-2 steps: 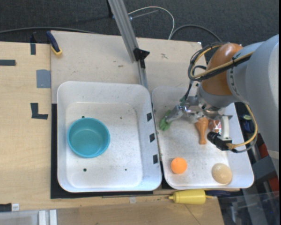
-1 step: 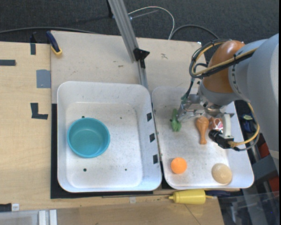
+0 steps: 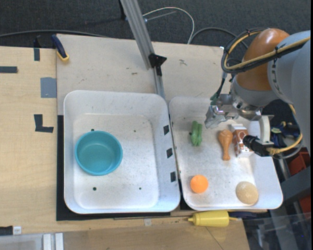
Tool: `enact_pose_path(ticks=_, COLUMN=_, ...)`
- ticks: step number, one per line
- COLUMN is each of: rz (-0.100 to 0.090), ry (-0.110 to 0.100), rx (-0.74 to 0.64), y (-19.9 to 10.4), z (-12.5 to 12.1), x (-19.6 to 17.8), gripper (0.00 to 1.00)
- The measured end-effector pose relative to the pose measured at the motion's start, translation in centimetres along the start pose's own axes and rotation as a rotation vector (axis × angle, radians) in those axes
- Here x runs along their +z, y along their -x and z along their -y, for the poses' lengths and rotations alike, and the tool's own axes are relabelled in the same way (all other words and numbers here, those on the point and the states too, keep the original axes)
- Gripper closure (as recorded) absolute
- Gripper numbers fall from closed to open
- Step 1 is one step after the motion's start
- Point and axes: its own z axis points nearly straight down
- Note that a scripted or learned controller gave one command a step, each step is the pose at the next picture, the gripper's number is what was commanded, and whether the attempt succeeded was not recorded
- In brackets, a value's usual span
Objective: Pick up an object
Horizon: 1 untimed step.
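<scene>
1. Gripper [image 3: 215, 116] opening: whether it stands apart or together cannot be told from this slant; nothing is seen clamped in it. It hangs over the far part of the right bin [image 3: 219, 202], with the green piece [image 3: 196, 133] just beside it and below.
2. Candidate objects all lie loose in that bin: the green piece, a tan drumstick-shaped toy [image 3: 226, 143], a small brown-and-white item [image 3: 241, 142] touching or nearly touching the toy, an orange ball [image 3: 199, 184] and a beige ball [image 3: 247, 192].
3. Descending between the green piece and the toy would likely close on nothing.
4. Toy and small item sit so close that a grasp may nudge both and hold neither.
5. Both balls would probably roll away from an off-centre pinch.
6. Green piece lies near the bin's wall, so a low approach risks striking the rim.
</scene>
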Motion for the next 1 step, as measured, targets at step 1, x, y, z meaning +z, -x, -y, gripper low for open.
enact_pose_path(ticks=1, rz=0.000, ry=-0.001, rx=0.002, y=0.65, z=0.22, x=-4.52, gripper=1.00)
